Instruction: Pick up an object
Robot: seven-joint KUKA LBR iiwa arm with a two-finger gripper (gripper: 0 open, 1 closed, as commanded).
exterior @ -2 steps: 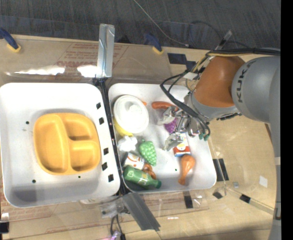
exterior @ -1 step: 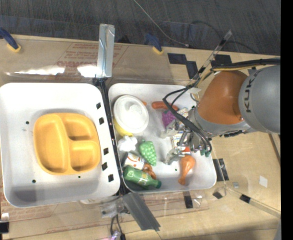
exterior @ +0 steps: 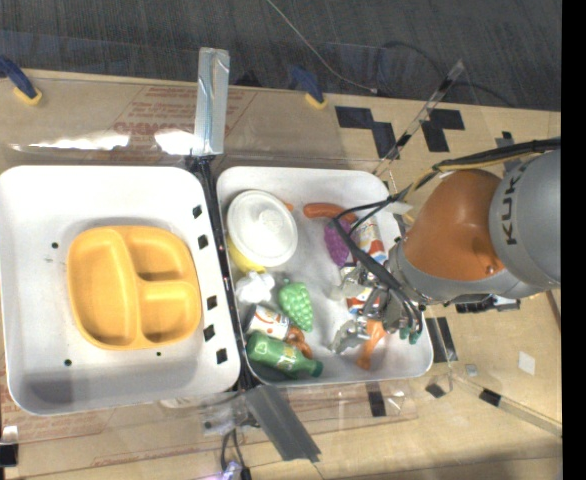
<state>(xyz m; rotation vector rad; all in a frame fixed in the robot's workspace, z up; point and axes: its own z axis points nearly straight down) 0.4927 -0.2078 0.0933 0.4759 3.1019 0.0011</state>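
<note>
Brown cardboard covers the counter [exterior: 303,108], and two shallow white bins stand on it side by side. In the left white bin [exterior: 33,208] lies a yellow plastic tray with three compartments [exterior: 133,286]. The right white bin [exterior: 273,176] carries many small things: a round white lid on a yellow bowl [exterior: 262,228] near the top left, an orange sausage-shaped toy [exterior: 322,209] beside it, a purple long toy [exterior: 335,243], a bunch of green plastic grapes [exterior: 296,305] in the middle, and a dark green bottle [exterior: 283,357] lying at the bottom edge. The grey arm with the orange band [exterior: 453,233] reaches in from the right. Its claw [exterior: 363,320] is low in the right part of this bin, above a small orange piece [exterior: 372,342] and some silver-looking clutter. Cables hide the claw, so I cannot tell how it stands or whether it holds anything.
</note>
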